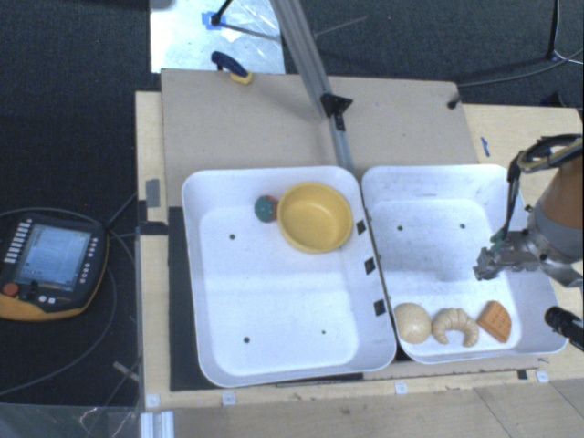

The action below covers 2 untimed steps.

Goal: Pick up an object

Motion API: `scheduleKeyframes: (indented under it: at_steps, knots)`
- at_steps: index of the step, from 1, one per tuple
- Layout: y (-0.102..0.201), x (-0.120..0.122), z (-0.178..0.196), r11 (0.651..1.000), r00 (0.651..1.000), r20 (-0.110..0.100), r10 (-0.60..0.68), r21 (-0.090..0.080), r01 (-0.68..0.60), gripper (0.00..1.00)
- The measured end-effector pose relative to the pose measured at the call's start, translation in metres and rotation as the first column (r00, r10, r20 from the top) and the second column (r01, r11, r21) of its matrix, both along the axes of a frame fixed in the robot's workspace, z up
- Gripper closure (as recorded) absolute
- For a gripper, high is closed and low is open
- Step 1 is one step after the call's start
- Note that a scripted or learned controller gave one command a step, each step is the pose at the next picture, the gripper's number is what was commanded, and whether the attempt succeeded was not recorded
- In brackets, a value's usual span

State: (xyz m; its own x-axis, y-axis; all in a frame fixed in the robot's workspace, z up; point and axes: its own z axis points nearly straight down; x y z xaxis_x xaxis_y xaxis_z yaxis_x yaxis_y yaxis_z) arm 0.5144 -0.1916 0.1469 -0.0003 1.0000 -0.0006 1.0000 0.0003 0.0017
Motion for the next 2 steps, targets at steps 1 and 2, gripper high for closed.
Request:
scheduleKeyframes:
  at_steps: [1, 2]
  knots:
    - [-0.007, -0.004, 0.058, 1.000, 1.000, 0.004, 0.000, -0.001, 0.000, 1.00]
    - [-0.008, -0.003, 0.100, 1.000, 1.000, 0.003, 0.000, -0.001, 0.000, 1.00]
